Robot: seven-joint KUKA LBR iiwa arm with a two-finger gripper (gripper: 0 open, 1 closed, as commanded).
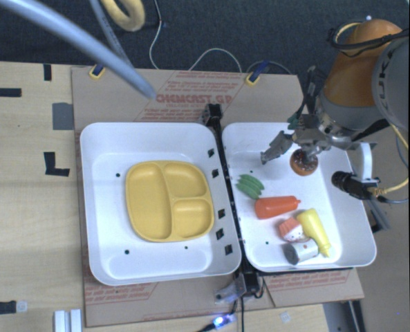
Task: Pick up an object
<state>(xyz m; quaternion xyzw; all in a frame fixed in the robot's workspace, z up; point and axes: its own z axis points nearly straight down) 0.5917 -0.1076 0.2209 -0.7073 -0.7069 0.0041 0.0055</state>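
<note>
Gripper (287, 147) fingers spread wide, holding nothing; orange carrot (277, 207) lies below them, long axis across, green top (249, 185) toward the divider.

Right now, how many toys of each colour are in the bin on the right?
Green: 1
Orange: 1
Yellow: 1
Grey: 1
Brown: 1
Pink and white: 1
Total: 6
</note>
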